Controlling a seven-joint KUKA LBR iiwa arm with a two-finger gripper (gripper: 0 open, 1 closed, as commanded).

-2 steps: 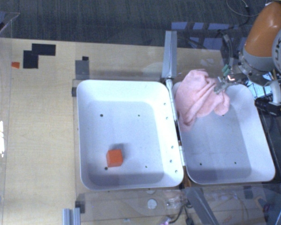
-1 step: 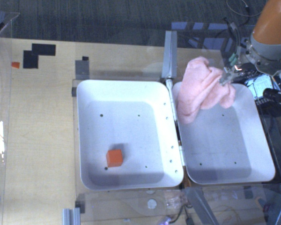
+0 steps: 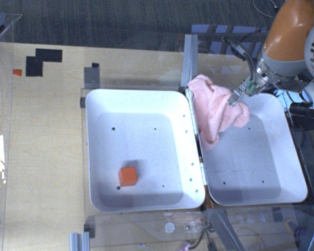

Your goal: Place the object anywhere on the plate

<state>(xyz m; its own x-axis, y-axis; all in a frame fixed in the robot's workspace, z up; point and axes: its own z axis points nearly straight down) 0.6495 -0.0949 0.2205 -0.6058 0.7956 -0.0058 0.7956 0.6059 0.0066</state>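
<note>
- Far left: pale wooden tabletop [image 3: 42,156], bare wood for the most part. A small orange marker [image 3: 17,72] sits near its far-left corner, with black patches [image 3: 42,60] just beside it.
- Left bin [image 3: 141,101]: shallow, white, rounded corners. A small orange block [image 3: 128,176] lies flat on its floor, toward the near-left part, well apart from every wall and from the arm.
- Middle: the two bins meet along a shared seam. A grey upright post [image 3: 190,61] stands behind that seam.
- Pink cloth [image 3: 214,109]: crumpled, lying over the far-left corner of the right bin [image 3: 282,192], its left edge draped against the seam between the bins. Its lower fold hangs down onto the right bin's floor.
- Jaws [image 3: 235,99]: down at the cloth's upper right edge, touching the fabric; the cloth bunches up around the tip. Cannot tell whether they are wide or closed on fabric; the tip is too small and blurred.
- Right: arm [image 3: 293,30] reaches in from the upper right, orange band above the grey wrist, cables trailing behind.
</note>
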